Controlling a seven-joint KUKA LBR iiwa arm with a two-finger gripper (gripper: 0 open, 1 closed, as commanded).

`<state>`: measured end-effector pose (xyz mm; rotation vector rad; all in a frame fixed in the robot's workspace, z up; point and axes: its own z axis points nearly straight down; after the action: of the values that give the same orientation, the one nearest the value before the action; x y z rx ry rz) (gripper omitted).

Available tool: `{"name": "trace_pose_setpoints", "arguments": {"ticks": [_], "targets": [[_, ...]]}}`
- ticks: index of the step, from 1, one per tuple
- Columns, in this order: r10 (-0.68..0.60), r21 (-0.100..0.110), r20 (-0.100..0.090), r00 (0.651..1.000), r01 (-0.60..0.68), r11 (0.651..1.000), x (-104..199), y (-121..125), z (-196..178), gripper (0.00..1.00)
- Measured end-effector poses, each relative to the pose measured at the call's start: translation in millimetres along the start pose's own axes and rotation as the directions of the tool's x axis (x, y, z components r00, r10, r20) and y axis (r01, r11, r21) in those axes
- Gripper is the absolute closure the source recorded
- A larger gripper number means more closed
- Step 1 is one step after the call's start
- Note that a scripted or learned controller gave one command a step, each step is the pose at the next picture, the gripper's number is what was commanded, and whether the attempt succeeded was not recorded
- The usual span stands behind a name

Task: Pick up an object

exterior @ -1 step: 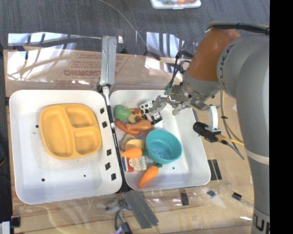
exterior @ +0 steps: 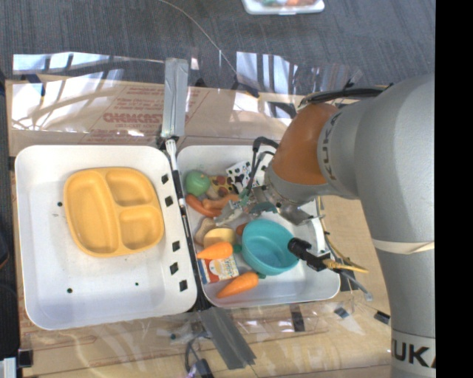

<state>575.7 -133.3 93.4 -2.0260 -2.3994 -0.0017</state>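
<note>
A dark grey carpeted floor runs along the top of the scene, above a bench (exterior: 89,111) covered in brown cardboard with red print and glinting clear plastic sheeting. Two shallow white bins sit side by side on it. The left bin (exterior: 44,288) carries a yellow divided tray (exterior: 112,210), lying toward its 12 o'clock half. The right bin (exterior: 310,291) is crowded: a teal bowl (exterior: 267,247) sits near its middle, with a green ball (exterior: 196,181) at about 10 o'clock from the bowl, an orange carrot (exterior: 238,285) at about 7 o'clock near the bin's lower rim, and a second orange piece (exterior: 215,252) just beside a pale yellow block (exterior: 219,237) at 9 o'clock. A black-and-white patterned card (exterior: 237,173) stands at 12 o'clock among smaller items too jumbled to tell apart. The grey arm (exterior: 377,155), with its orange band (exterior: 309,146), reaches in from 3 o'clock, and its gripper (exterior: 247,198) is down in the clutter just above the bowl; whether the claw is spread or pinching anything cannot be told. A white tray (exterior: 284,7) sits on the floor at 12 o'clock.
</note>
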Motion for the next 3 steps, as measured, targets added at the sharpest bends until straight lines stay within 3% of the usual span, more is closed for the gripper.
{"name": "trace_pose_setpoints", "arguments": {"ticks": [1, 2, 3], "targets": [[-0.005, 0.005, -0.003, 1.000, 0.005, 1.000, 0.4, -0.5, -7.6, 1.00], [0.499, 0.004, 0.003, 0.866, -0.499, 0.866, 21.9, 38.4, 2.9, 1.00], [0.907, 0.004, 0.005, 0.421, -0.907, 0.421, 99.0, 71.3, -105.4, 1.00]]}}
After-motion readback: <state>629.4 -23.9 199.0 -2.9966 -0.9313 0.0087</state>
